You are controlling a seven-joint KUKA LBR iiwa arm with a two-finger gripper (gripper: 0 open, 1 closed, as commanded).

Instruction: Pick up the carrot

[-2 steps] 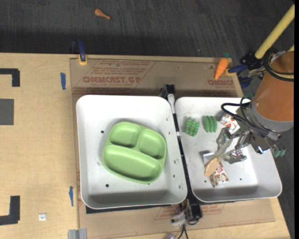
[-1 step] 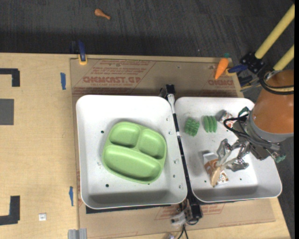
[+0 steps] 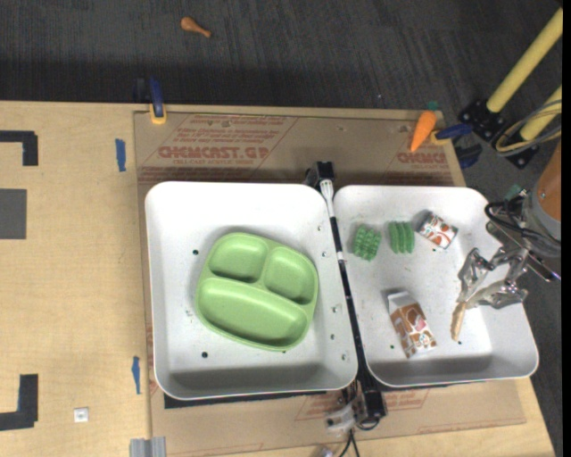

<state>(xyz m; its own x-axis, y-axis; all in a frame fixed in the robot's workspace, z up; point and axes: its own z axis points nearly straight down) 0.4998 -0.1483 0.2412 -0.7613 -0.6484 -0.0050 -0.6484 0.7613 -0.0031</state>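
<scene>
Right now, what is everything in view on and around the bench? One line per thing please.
white bins: two, white, side by side on the bench
divided plate: one, green, in the left bin
ridged green pieces: two, green, upper part of the right bin
small packets: two, white with red-brown print, right bin, one upper and one lower
carrot: one, orange with green top, on the cardboard above the right bin, outside it
small orange item: one, on the dark floor, top left
blue clamp: one, cardboard's top left edge
end effector: one, metallic, over the right bin's right side
</scene>
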